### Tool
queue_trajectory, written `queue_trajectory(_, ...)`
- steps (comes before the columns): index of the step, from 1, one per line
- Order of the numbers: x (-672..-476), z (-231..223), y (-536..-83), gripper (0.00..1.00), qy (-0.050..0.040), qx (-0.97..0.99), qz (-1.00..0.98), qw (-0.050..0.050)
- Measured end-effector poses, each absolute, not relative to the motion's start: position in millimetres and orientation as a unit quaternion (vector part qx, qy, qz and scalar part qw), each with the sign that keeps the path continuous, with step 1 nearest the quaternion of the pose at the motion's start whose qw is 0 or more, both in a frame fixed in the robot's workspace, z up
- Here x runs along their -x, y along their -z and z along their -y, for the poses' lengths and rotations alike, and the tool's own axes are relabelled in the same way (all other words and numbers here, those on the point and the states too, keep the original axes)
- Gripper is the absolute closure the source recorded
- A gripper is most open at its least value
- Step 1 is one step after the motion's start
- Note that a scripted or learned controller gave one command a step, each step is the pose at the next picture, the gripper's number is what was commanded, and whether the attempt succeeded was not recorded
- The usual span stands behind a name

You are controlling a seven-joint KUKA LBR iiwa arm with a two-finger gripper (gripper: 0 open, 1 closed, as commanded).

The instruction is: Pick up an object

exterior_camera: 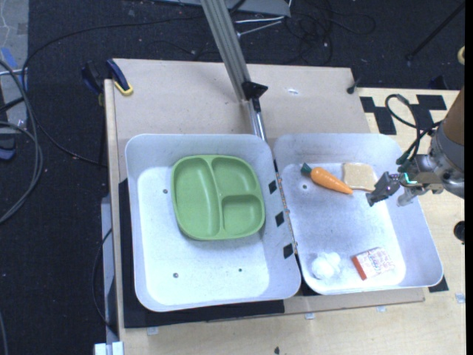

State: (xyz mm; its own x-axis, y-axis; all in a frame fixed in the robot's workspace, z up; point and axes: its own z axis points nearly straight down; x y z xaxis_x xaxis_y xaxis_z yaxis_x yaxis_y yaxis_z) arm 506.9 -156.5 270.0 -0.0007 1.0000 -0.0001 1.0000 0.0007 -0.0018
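Gripper (pixel 384 189) hung over the right bin (pixel 414 231) near its far right edge, just beside the toy carrot (pixel 330 181) and the tan bread slice (pixel 358 174). Nothing sat between its fingers; whether they were spread or closed, cannot tell. Pick not yet made. White ball (pixel 325 265) and red packet (pixel 372 262) lay along the near edge.

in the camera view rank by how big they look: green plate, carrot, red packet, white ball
1. green plate, by far the largest.
2. carrot.
3. red packet, close to the carrot in area, so that pair is unsure.
4. white ball, slightly smaller than the packet; also close.
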Motion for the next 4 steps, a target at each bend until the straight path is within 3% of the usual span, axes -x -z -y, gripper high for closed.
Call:
queue_trajectory(1, -507.3, 156.5, -270.6, 0.0, -0.0003, 0.707, 0.707, 0.0)
queue_trajectory(4, -515.3, 155.8, -91.8, 0.0, -0.0004, 0.708, 0.707, 0.0)
